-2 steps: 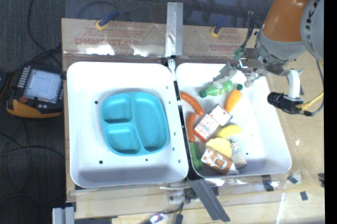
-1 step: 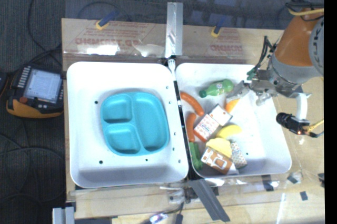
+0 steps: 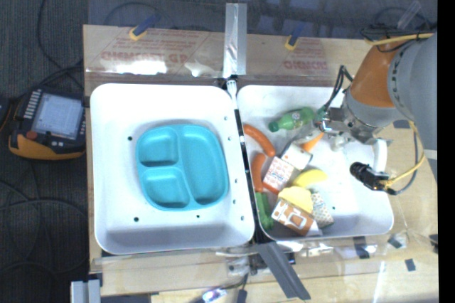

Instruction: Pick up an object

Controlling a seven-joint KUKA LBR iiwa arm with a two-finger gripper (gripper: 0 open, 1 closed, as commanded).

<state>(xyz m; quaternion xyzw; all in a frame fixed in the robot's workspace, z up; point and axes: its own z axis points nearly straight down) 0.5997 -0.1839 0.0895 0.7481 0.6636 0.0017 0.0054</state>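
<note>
Dark carpet surrounded the bench (image 3: 163,52) with two white bins. Toy foods lay heaped in the right bin (image 3: 370,213): green bottle (image 3: 290,119), carrot (image 3: 260,141), small cartons. Above its far right, the gripper (image 3: 333,125); its state could not be told. Crowding risked a glancing, failed grasp.

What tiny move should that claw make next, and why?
Probably a short drop straight down onto the green bottle. The claw hangs at the bottle's right end in the right bin, with no item seen between its fingers, so nothing looks picked up yet.
</note>
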